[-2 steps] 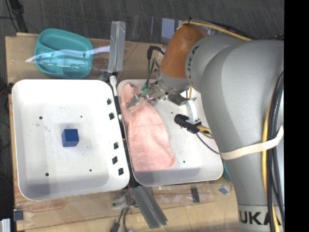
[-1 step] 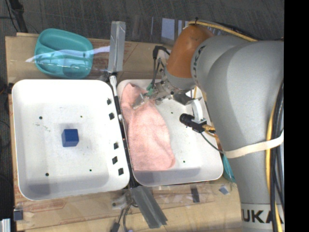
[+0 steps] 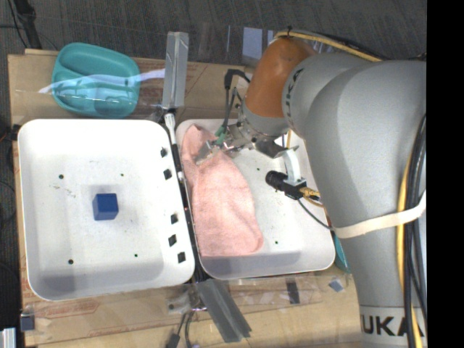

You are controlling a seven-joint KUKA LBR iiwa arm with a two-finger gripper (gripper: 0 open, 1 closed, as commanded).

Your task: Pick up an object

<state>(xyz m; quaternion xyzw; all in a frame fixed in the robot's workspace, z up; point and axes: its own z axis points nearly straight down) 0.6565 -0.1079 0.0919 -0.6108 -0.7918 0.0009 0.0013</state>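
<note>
Right bin (image 3: 312, 256): pink cloth (image 3: 221, 201), pincer (image 3: 221, 143) at its top end; grip state cannot be told. Left bin (image 3: 43, 194): blue cube (image 3: 106, 206).

arm (image 3: 362, 158): big grey thing reaching in from the right, elbow bent, taking up that whole side
wrist: orange band up top, angled down-left
gripper (image 3: 217, 145): low down, pointing left

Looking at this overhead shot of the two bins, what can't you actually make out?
- Gripper: small and blurred over the pink cloth; any hold on it is unclear.
- Right bin: its right side is hidden beneath the arm.
- Teal object behind the left bin: identity unclear.
</note>
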